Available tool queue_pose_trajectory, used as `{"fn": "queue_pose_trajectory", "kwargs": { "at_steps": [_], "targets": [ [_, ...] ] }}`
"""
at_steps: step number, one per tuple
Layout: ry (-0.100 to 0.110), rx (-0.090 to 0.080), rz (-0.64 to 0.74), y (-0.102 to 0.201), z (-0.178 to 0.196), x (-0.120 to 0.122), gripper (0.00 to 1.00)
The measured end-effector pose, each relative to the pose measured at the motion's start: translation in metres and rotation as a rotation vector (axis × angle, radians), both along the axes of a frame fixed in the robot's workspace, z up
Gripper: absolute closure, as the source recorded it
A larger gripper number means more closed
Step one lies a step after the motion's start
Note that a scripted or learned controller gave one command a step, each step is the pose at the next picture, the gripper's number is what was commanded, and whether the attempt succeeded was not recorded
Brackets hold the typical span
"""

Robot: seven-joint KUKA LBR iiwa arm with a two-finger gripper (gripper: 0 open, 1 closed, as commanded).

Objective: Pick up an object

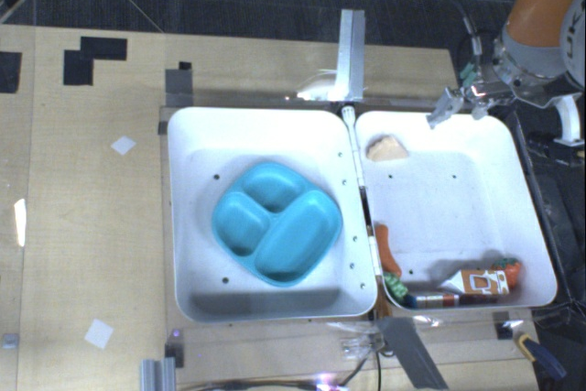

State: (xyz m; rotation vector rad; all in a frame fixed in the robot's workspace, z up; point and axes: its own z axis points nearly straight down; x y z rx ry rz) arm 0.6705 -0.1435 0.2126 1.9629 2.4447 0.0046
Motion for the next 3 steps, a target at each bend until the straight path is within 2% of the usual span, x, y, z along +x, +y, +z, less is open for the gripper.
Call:
{"fn": "queue_pose_trajectory", "kwargs": {
  "at_steps": [1,2,3],
  "targets": [
    [0.002,0.001,0.05,0.005,-0.037,-0.109,0.0],
    [-0.004,0.0,0.052,0.006,-0.026,-0.107,1.0],
    [-0.004,0.0,0.052,0.006,-0.026,-0.107,0.0]
  ]
}}
